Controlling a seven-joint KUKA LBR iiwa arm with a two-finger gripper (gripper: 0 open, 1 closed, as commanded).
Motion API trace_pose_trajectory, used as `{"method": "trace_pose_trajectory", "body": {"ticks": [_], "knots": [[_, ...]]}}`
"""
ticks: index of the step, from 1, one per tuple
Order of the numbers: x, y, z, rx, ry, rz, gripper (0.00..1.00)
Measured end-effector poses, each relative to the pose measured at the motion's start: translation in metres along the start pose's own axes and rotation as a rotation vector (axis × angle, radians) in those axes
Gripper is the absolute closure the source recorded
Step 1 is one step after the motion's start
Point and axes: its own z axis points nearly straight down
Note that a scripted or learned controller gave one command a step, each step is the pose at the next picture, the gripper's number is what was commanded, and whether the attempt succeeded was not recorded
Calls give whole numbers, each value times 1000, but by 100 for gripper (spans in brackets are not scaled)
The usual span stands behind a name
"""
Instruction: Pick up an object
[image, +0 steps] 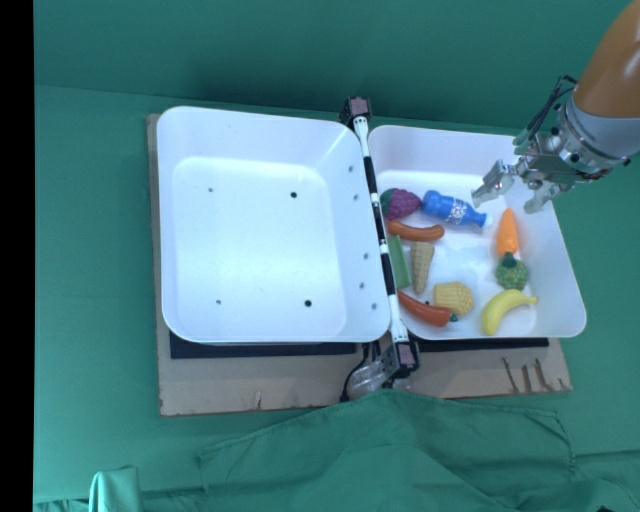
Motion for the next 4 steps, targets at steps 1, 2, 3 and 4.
{"method": "trace_pose_trajectory", "body": {"ticks": [1,2,3,4], "knots": [[15,40,94,6,1,-4,0],[-1,13,112,-12,0,0,0],[-19,-35,110,-16,3,-4,0],[-22,-32,97,-24,-6,-2,100]]}}
